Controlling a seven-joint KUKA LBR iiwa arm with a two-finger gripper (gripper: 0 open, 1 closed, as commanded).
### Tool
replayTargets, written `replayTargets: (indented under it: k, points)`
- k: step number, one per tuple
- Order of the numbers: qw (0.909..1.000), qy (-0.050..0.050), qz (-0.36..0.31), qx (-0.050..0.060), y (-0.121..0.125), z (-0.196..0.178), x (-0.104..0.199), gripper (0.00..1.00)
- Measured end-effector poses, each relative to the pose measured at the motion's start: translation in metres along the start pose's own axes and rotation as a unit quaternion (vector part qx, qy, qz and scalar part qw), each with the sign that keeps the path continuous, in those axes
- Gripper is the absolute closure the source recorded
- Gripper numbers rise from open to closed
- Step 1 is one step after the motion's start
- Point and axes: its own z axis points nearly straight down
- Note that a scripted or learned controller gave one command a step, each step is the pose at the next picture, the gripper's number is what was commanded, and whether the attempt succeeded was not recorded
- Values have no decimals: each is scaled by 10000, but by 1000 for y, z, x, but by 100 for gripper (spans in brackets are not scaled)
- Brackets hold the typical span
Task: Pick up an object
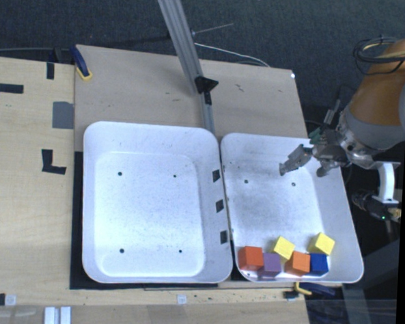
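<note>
Camera view showed small coloured blocks — orange cube (pixel 252 256), purple cube (pixel 271 263), two yellow cubes (pixel 283 248), blue cube (pixel 319 263) — clustered along the right-hand white plastic bin's (pixel 255 188) near edge. They lay toward six o'clock from the two-finger gripper (pixel 305 161), which hung spread wide, holding nothing, at the far rim.

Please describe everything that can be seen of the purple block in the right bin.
The purple block is a small cube with a dull, pale violet colour and plain faces; its material cannot be told. It lies flat on the floor of the right bin, near the bin's front rim, in a cluster of blocks. The orange-red block is tight against its left side, a yellow block sits just behind it, and another orange block is on its right. The gripper is far from it.
</note>
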Motion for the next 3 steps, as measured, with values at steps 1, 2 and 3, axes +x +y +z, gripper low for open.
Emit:
replayTargets:
  k: [1,2,3]
  points:
    - [10000,3,23,45,-25,105,-36,0]
    - [10000,-6,2,-38,-47,-5,-15,0]
    - [10000,2,1,15,-27,36,2,0]
